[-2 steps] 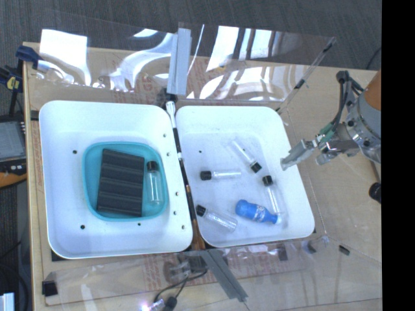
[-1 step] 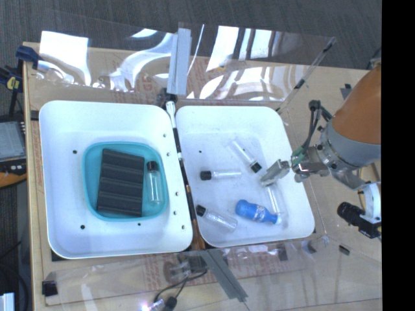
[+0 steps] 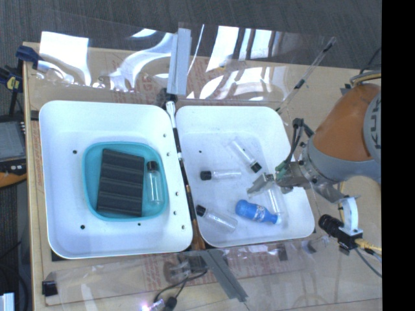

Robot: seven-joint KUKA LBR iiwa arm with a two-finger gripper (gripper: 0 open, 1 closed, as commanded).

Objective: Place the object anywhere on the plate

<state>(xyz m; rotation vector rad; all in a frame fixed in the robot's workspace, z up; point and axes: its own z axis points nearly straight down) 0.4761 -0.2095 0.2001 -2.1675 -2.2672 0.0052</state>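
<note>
A teal plate (image 3: pixel 92 157) lies in the left bin (image 3: pixel 58 122). On it rest a dark grey ridged block (image 3: pixel 121 181) and a clear vial with a black cap (image 3: pixel 154 181) along the block's right side. My gripper (image 3: pixel 264 192) is low in the right bin (image 3: pixel 214 125), near its right wall, and stands open. It is just above a blue bottle (image 3: pixel 256 212) and beside a clear vial (image 3: pixel 274 201). Nothing shows between its fingers.
More clear vials with black caps lie in the right bin: one at the middle (image 3: pixel 219 173), one further back (image 3: pixel 245 154), one at the front left (image 3: pixel 216 218). A divider rim (image 3: pixel 176 154) separates the bins. Clear sheeting covers the bench behind.
</note>
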